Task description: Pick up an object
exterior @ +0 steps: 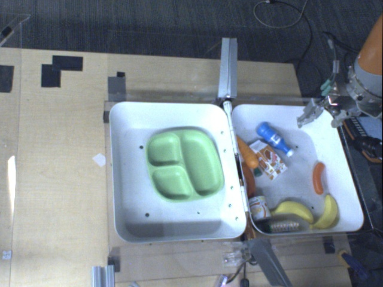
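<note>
The right bin (353, 217) holds several objects. A blue bottle (274, 139) lies near its far middle, with a small printed carton (270, 161) just in front of it. An orange carrot-shaped piece (248, 153) lies along the left wall. A red sausage (319, 177) rests on the right side. Two bananas (292, 210) (328, 211) lie at the front, beside a small can (258, 207) and a dark brush-like item (283, 225). My gripper (322, 113) hangs over the bin's far right corner, open, with nothing between its fingers (307, 115). It stands to the right of and beyond the bottle.
The left bin (122, 220) holds a green divided plate (182, 163) in its middle. A metal divider bar (228, 70) runs between the bins at the back. Cables (281, 11) lie on the dark floor behind the bench.
</note>
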Controlling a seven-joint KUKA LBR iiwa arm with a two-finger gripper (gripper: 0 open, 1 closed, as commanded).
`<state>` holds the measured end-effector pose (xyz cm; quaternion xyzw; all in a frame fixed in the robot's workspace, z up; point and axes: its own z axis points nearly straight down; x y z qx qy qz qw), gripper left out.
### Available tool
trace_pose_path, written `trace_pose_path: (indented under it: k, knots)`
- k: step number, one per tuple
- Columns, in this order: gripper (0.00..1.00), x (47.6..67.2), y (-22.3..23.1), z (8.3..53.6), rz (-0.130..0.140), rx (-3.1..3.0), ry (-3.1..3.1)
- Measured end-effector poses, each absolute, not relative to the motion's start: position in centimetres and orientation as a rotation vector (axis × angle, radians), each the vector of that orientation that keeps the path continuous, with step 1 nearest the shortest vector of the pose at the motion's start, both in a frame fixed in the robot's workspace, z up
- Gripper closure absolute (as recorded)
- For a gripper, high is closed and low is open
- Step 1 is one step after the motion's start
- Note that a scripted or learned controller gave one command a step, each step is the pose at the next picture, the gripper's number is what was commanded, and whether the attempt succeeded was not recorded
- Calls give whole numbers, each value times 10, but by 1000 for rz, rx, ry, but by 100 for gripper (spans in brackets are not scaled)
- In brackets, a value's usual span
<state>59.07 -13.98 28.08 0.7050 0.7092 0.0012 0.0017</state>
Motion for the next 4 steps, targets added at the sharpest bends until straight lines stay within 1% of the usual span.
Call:
trace_pose_path:
  k: [1,2,3,4]
  knots:
    - [0,631,-138,145,4,1868,2521]
    - [0,625,-111,89,9,1822,2547]
    - [100,627,-109,101,18,1819,2545]
    - [100,644,-75,197,6,2132,2301]
